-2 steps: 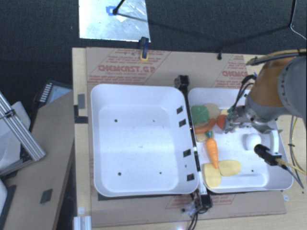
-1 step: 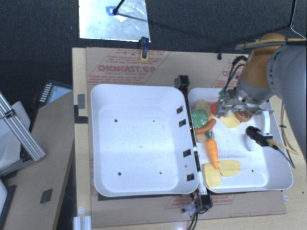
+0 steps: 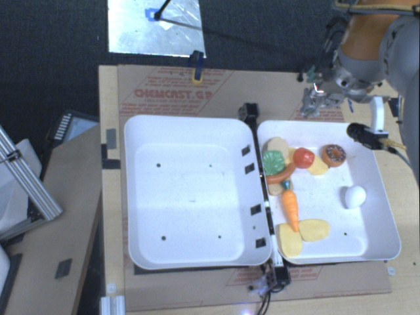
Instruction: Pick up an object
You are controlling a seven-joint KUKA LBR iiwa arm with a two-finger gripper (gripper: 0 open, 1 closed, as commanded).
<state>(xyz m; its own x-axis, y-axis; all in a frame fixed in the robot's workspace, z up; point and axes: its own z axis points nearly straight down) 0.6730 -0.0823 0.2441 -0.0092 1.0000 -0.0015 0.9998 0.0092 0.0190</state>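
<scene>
The right bin [image 3: 374, 205] holds several toy foods: a green leafy piece [image 3: 273, 160], a red tomato [image 3: 303, 157], a brown doughnut [image 3: 334, 155], a white egg [image 3: 354, 196], an orange carrot [image 3: 290, 207] and yellow pieces [image 3: 314, 230]. My gripper [image 3: 317, 101] hangs above the far edge of the right bin, behind the foods and apart from them. Nothing shows between its fingers.
The left bin [image 3: 190, 189] sits beside the right one, joined by black clips [image 3: 257, 189] along the shared edge. A shiny metal sheet [image 3: 156, 18] lies at the back left. Grey rails [image 3: 26, 182] and a dark device stand at the far left.
</scene>
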